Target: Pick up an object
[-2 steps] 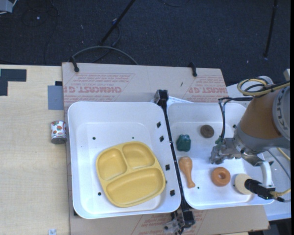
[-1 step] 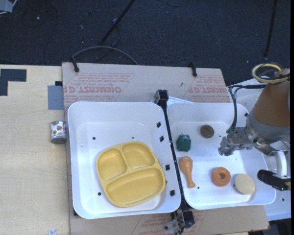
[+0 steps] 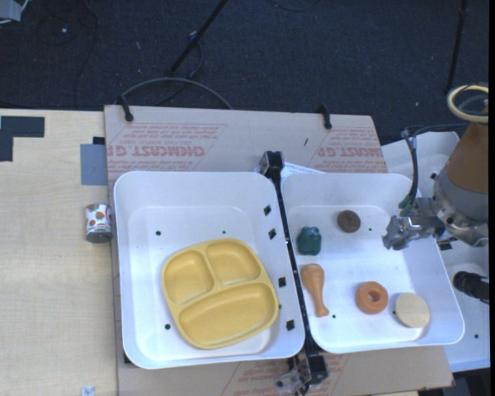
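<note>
The right bin (image 3: 313,190) holds several toy foods: a green pepper (image 3: 309,240), a dark brown cookie (image 3: 348,220), a tan drumstick (image 3: 315,288), an orange doughnut (image 3: 371,297) and a pale round biscuit (image 3: 412,310). My gripper (image 3: 396,234) hangs at the right bin's right side, above the floor, to the right of the cookie and above the doughnut. Nothing shows between its tips.
The left bin (image 3: 140,196) holds a yellow divided plate (image 3: 220,292). A black divider (image 3: 282,246) runs between the bins. A small patterned can (image 3: 97,222) lies on the bench left of the left bin. Cardboard (image 3: 231,139) lies under both bins.
</note>
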Robot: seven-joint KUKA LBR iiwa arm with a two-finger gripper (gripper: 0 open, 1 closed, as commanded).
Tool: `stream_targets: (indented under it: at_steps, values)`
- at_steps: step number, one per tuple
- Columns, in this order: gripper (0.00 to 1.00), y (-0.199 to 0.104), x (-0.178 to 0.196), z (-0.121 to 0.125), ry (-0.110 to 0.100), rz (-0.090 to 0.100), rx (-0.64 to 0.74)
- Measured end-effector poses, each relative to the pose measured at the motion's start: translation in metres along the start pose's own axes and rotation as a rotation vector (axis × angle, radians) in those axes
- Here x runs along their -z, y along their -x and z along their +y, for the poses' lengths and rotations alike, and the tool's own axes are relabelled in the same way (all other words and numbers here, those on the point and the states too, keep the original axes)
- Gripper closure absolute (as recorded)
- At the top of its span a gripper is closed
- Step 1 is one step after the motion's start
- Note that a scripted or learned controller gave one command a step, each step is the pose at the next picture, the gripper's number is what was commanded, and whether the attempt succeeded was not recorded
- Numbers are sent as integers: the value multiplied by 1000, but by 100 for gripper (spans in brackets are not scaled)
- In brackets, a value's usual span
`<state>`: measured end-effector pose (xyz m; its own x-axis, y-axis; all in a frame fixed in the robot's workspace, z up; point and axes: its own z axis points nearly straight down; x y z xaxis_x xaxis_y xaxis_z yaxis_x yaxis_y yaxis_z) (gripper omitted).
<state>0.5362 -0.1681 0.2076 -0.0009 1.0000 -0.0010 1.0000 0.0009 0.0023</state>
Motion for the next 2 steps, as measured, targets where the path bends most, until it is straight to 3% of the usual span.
stream_targets:
  at_steps: [1, 2]
  values:
    - [100, 1, 17, 0, -2, 1, 0]
    - [100, -46, 8, -2, -7, 4, 3]
